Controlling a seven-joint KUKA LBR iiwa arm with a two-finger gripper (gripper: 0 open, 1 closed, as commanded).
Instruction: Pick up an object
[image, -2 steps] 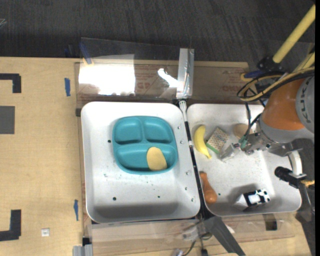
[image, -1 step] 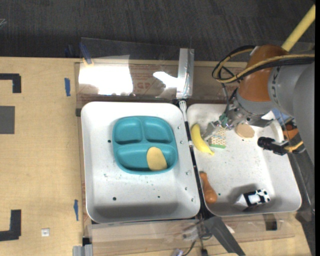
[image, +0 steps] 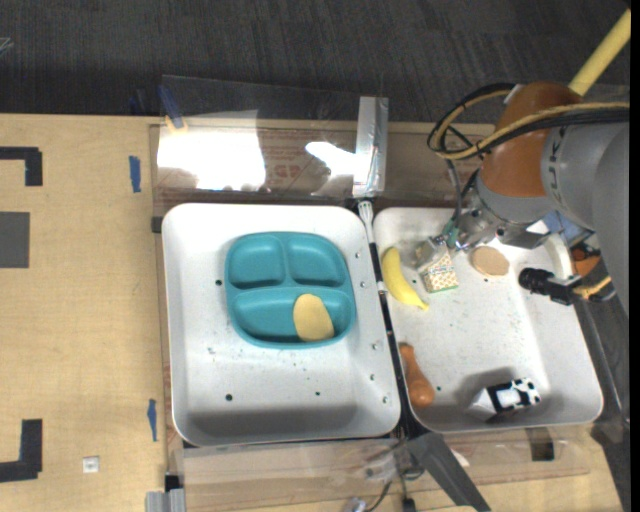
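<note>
left of the bin divider (image: 378, 300), a teal plate (image: 290, 288) holds a yellow oval piece (image: 313, 318) in its lower compartment. just right of the divider lie a banana (image: 401, 278) and a hot dog (image: 416, 375). further right, the gripper (image: 447, 246) hangs over a small patterned packet (image: 437, 272), likely the target; jaw state: cannot tell. a tan disc (image: 490, 262) sits right of the packet.
</note>
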